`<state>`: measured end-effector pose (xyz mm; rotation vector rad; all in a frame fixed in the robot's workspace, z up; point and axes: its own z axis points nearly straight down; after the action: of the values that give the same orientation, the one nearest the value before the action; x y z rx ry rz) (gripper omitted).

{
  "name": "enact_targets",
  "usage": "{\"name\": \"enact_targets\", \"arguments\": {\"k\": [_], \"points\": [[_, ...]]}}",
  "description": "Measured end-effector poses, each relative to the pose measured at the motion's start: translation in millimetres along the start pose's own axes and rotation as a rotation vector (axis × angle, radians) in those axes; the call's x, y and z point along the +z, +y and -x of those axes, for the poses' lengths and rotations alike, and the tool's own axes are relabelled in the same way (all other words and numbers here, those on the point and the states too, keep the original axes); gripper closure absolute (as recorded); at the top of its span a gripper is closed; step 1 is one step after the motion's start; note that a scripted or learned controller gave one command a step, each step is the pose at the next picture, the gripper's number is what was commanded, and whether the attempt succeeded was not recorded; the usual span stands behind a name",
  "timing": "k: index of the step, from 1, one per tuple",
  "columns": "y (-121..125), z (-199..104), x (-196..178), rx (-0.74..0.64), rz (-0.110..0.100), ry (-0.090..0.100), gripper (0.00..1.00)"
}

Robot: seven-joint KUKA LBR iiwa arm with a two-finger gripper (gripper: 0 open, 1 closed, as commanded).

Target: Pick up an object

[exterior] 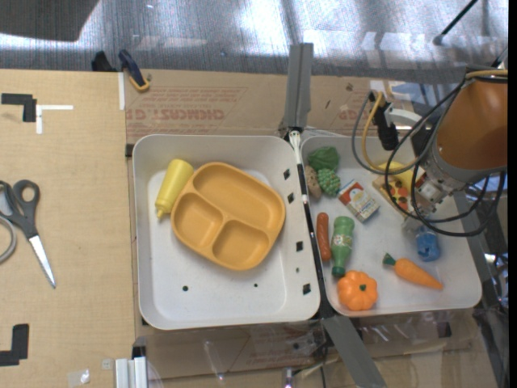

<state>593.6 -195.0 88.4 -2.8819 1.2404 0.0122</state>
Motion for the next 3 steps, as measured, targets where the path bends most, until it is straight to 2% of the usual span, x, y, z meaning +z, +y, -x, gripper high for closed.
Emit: {"name": "enact_targets", "arguments": {"k": [1,2,3], "points": [[-63,37,0,0.142,0.0,0.001,1.0],[-12,-4,-28,-0.335,0.0,0.004,1.0],[27,22,0,-0.62,-0.009,-0.001,1.0]]}}
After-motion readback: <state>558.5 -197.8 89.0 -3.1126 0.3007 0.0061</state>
